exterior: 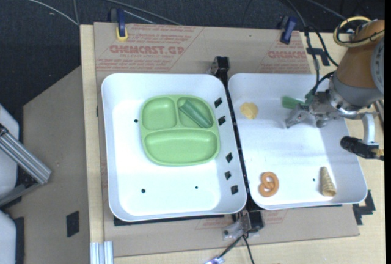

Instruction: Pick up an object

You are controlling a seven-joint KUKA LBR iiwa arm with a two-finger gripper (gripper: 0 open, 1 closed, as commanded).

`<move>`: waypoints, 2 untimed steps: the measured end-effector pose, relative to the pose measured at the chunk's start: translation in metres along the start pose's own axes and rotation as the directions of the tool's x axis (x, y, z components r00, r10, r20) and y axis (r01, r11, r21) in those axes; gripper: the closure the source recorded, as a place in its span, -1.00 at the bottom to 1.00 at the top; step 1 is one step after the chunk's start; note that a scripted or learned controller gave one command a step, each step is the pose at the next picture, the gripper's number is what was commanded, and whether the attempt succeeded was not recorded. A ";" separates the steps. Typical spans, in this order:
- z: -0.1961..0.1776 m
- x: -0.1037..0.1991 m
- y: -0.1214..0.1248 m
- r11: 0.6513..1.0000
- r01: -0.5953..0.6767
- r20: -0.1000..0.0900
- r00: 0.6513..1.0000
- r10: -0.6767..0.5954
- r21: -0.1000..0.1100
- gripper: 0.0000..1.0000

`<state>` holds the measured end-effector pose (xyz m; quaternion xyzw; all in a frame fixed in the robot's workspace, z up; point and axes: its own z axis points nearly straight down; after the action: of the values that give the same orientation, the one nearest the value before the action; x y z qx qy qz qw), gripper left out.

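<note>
Dark carpet surrounds the worktop (177, 36), which carries two white bins. Left bin (122, 134): a green divided plate (177, 146) holding a green pepper-like item (195, 112). Right bin (293, 153): a yellow lump (248, 111), a pretzel (268, 184), an ice-cream cone (328, 182). The pincer (297, 119) hangs low at the far side, released, beside a green object (292, 101); nothing sits between its fingers
</note>
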<state>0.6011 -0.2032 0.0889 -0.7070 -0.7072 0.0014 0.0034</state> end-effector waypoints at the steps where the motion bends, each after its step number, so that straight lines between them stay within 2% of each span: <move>1: -0.015 -0.001 0.002 1.000 0.000 0.002 1.000 0.000 -0.008 1.00; 2: -0.079 0.004 0.000 1.000 0.001 0.005 1.000 -0.001 -0.015 1.00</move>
<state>0.6016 -0.1999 0.1677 -0.7065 -0.7077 -0.0020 -0.0036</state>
